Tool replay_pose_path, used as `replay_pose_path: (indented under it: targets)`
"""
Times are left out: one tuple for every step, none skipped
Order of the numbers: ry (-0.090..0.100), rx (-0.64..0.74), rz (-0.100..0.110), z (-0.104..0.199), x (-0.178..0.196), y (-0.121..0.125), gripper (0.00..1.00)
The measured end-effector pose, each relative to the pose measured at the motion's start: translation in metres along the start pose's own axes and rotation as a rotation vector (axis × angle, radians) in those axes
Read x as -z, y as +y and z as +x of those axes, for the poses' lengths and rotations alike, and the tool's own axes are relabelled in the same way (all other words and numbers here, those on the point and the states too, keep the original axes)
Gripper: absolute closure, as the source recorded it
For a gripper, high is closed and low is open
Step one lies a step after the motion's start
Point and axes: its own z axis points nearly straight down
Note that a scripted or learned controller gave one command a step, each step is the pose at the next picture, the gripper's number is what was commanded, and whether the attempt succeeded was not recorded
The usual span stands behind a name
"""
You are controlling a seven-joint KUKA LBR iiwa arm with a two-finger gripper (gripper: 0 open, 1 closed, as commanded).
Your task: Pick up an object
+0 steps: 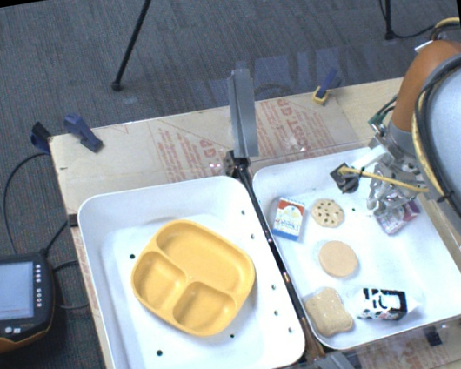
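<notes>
Round cookie (327, 212) (speckled) beside carton (288, 217).

- The bare brown cardboard sheet (180, 148) under the two bins carries faint red print; beside the grey upright post a few large letters show, turned on their side, too washed out to read surely.
- The small white carton with a red and blue panel (288, 217) in the right bin bears a printed label, too small to read.
- The black and white patterned packet (384, 303) near the right bin's front edge shows white marks on black, none legible.
</notes>
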Motion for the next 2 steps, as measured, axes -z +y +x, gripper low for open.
replay_pose_path:
  targets:
    - [-0.004, 0.010, 0.002, 0.001, 0.008, -0.003, 1.00]
    - [0.008, -0.007, -0.003, 0.004, -0.005, 0.005, 1.00]
